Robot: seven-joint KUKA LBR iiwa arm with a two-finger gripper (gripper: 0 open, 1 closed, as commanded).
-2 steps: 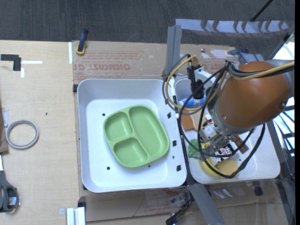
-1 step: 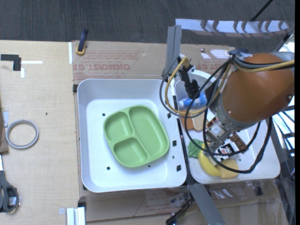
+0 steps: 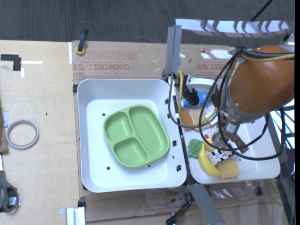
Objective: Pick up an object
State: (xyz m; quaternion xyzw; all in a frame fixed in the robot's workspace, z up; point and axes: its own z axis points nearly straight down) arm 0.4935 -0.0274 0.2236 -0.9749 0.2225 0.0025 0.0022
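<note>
We're seeing a tape roll [image 3: 21,134] lying on the bench [image 3: 42,93], scissors [image 3: 7,196] sitting near its bottom-left edge.

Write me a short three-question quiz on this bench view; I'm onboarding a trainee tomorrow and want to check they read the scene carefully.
1. True or false: the green divided plate lies in the left bin.
2. Which bin is the arm reaching over?
A. left bin
B. right bin
C. neither
3. Fill in: the yellow fruit near the right bin's front edge is a ______.

Key
1. True. The plate, with three compartments, sits in the left bin.
2. B. The arm hangs over the right bin, above the clutter there.
3. Banana. It lies beside a green item and a tan item.
</note>
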